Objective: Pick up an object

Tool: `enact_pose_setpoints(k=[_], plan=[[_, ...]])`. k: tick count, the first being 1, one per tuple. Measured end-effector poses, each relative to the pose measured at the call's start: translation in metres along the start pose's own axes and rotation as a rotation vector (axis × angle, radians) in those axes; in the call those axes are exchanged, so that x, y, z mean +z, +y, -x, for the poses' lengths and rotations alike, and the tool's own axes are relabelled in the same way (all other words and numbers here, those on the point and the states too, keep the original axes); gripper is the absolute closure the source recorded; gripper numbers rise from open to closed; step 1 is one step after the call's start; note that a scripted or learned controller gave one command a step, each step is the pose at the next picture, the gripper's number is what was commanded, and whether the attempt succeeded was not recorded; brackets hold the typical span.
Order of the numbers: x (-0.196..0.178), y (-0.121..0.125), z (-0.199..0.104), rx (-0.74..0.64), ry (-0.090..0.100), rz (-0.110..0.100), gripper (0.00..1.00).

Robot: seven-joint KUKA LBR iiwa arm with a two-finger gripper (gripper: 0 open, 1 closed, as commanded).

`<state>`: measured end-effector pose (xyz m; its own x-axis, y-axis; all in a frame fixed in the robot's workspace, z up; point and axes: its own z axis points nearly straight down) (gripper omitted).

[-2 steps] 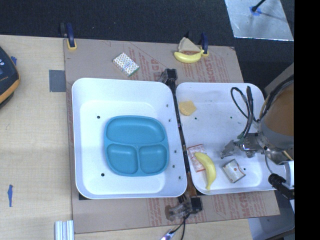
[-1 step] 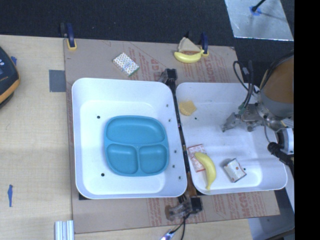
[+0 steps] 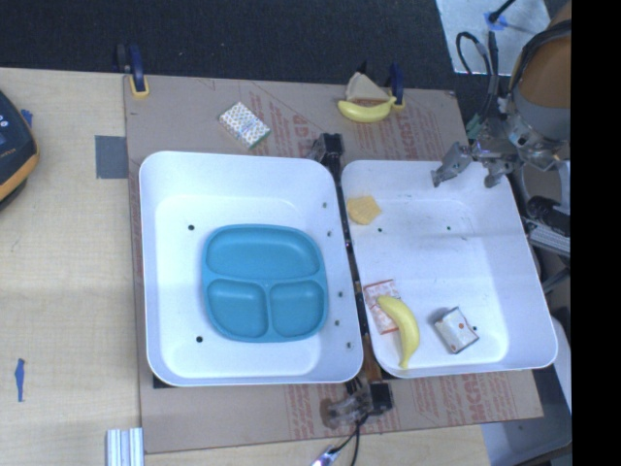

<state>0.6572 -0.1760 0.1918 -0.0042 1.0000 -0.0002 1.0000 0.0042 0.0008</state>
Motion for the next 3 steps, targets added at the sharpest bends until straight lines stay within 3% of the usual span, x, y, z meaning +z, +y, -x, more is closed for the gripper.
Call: enact_pose_setpoints(k=[1, 2, 3], plan=[[0.101, -0.091, -0.059, -0.001, 0.0, -0.006, 0.0], [0.1, -0.146, -0.08, -0.001, 0.0, -0.005, 0.0], [0.1, -0.174, -0.071, -0.001, 0.0, -0.005, 0.0]])
